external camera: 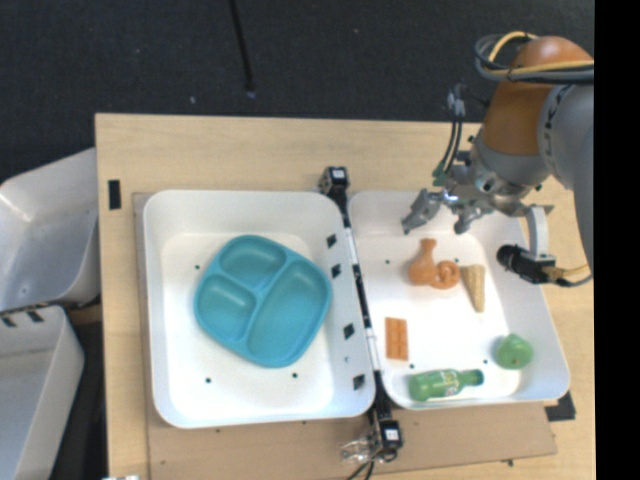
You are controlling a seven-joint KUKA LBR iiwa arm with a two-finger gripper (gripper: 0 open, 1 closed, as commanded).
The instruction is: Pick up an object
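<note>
Camera view, fixed overhead, slanted. Two white bins side by side. Left bin [170, 388] carries a blue divided plate [263, 299], roughly centred.

Right bin [535, 313] carries the candidate objects. Taking the bin's middle as the dial's centre: orange toy figure [433, 268] at about 12 o'clock, a tan cone [474, 286] touching or just beside it to the right, flat orange block [397, 339] at 8 o'clock, green bottle [446, 382] lying on its side at 6 o'clock along the near wall, green ball [514, 351] at 4 o'clock.

The gripper [444, 215] hangs over the bin's far edge, about 12 o'clock from the orange toy figure and apart from it. Fingers spread wide, nothing between them.

Progress, judged: nothing grasped and every item rests on the bin floor. Descent, closure and lift all remain.
</note>
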